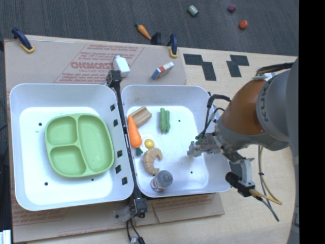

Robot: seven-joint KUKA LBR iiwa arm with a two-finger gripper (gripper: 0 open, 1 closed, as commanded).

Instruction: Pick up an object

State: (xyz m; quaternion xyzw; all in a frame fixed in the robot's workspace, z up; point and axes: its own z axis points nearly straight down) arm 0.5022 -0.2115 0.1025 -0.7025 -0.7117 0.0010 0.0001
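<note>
Two shallow white plastic bins sit side by side on a sheet of brown cardboard [76,60]. The left bin [20,151] holds a pale green three-compartment plastic tray [78,145]. The right bin [195,98] holds the candidate objects, all in its left half: a brown sausage-shaped toy [140,116] near the top, a green bean-pod toy [164,120] just to its right, an orange carrot toy [134,131] lying along the left wall, a small yellow ball [149,143], a tan croissant toy [152,159] below it, and a small can with a grey top and a red-and-white side [162,180] near the bottom edge.

The two-finger gripper [195,150] sits low over the bare right half of this bin, well apart from every toy; its fingertips are too small and dark for their spacing to be judged, and nothing can be seen between them. The grey arm with its orange band [244,111] overhangs the bin's right wall, with cables trailing below.

Around the bins: a white block [121,64], a small red, white and blue carton [162,70], and blue clamps [23,39] on the cardboard's edge. On the dark carpet [76,6] beyond lie another small orange carrot toy [143,31] and several small pieces too small to identify.

Red print on the cardboard begins "CHEMCAS"; the smaller lines are unreadable.
</note>
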